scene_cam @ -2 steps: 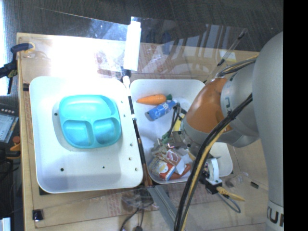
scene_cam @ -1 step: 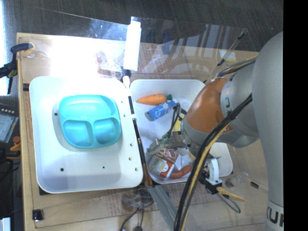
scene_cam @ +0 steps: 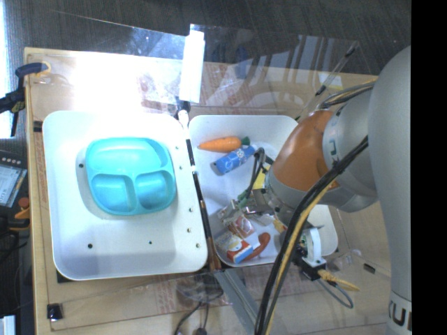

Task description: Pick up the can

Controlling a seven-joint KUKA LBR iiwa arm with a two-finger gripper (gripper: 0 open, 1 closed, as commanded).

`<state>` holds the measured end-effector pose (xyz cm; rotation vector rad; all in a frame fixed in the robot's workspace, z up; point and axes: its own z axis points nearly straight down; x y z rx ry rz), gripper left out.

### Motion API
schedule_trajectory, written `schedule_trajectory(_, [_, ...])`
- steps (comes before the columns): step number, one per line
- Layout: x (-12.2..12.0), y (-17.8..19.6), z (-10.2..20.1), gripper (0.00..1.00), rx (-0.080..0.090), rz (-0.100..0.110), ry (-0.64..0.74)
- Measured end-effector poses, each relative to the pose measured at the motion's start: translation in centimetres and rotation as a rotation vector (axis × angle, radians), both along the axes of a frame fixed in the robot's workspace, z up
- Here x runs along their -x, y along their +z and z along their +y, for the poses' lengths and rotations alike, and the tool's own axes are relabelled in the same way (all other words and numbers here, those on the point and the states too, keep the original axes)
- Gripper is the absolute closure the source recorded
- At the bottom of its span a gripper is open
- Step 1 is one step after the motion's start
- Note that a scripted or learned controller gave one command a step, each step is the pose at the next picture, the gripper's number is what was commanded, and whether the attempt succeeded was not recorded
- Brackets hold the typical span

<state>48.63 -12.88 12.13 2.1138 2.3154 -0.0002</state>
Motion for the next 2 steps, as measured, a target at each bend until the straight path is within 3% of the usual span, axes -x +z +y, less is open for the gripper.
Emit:
schedule_trajectory(1, [1.0,16.6,3.8,1.00,-0.005,0.009,-0.126])
schedule_trajectory(2, [-4.6,20.3,9.7,1.00,-0.004,0.008,-0.123])
